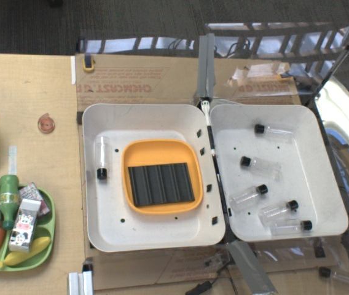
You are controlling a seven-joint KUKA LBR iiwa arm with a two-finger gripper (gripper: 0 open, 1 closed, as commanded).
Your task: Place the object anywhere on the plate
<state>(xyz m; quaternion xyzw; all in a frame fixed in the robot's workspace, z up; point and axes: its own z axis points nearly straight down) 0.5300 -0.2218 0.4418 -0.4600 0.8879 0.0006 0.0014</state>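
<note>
Well, nearest me I see five clear capped vials scattered in the right bin, ready for picking. Further left, the orange plate waits mid-bin, one vial beside it. I cannot tell the fingers' state.

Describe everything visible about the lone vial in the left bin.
The vial is a small clear tube, plastic or glass by its look, with a black cap at the end nearer the camera. It lies flat on the floor of the left bin, lengthwise along the bin's left wall, capped end toward the front. It sits left of the orange plate, apart from it. It looks empty, though that is hard to tell.
</note>
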